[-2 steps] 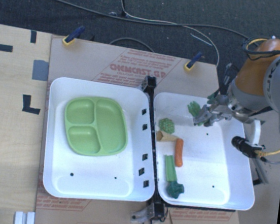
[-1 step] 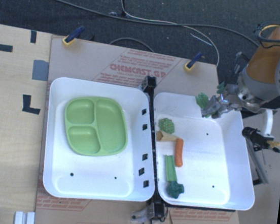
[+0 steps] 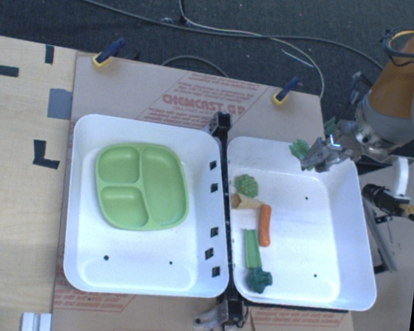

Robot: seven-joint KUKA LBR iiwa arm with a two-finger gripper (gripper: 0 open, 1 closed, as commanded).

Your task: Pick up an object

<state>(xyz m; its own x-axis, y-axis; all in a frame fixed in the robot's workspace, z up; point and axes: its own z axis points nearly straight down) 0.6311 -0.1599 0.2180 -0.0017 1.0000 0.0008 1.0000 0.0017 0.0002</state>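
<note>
Over the right bin's (image 3: 359, 219) far rim, your end effector (image 3: 315, 158) pinches a small green piece (image 3: 299, 148), lifted clear. Carrot (image 3: 265, 225) and broccoli (image 3: 247, 185) lie below, within reach.

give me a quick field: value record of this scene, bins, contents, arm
left bin: holds a green divided plate
right bin: holds a broccoli floret, an orange carrot, a long green vegetable, all near its left wall
arm: grey with orange band, reaching in from the right
pincer: over the right bin's top edge, a small green item at its tip; grasp unclear
base: cardboard sheet clamped under both bins
</note>
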